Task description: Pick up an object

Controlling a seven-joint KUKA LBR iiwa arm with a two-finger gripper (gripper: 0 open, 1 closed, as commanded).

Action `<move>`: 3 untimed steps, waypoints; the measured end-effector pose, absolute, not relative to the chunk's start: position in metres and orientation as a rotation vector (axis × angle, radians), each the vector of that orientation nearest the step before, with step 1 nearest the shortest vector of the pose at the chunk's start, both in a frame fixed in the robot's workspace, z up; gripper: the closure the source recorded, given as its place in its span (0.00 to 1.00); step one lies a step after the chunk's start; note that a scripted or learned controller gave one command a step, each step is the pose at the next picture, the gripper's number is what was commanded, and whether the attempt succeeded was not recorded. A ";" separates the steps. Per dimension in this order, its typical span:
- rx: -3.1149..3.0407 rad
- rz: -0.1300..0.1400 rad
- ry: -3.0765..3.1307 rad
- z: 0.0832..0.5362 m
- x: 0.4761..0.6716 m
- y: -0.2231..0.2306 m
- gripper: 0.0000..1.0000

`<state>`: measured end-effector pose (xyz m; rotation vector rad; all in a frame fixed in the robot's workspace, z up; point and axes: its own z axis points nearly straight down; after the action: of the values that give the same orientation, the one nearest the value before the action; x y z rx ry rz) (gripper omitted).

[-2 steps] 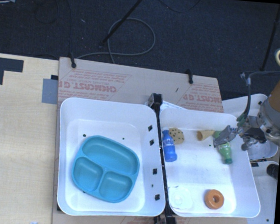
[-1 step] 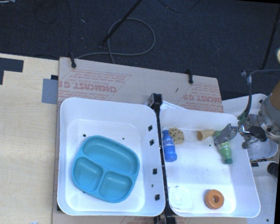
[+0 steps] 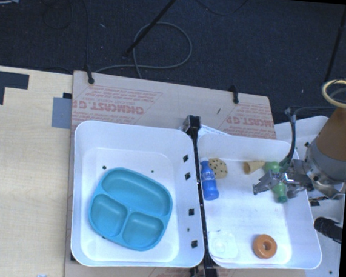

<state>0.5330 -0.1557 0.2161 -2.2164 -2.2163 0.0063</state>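
The gripper (image 3: 276, 186) sits by a green toy (image 3: 273, 168), fingers maybe apart, hard to tell. It could slip away.

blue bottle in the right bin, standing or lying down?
Lying down. The blue bottle rests on its side on the right bin's floor against the left wall, long axis along the divider, beside the spotted cookie.

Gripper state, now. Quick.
Gripper: over the right bin beside a green object; open or shut cannot be told.
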 end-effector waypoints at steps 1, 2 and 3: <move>-2.217 0.005 -2.216 0.165 0.522 -0.155 0.00; -2.217 0.005 -2.215 0.119 0.514 -0.157 0.00; -2.224 0.004 -2.212 0.131 0.515 -0.158 1.00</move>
<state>0.5146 -0.1583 0.1309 -2.2241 -2.2117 0.0036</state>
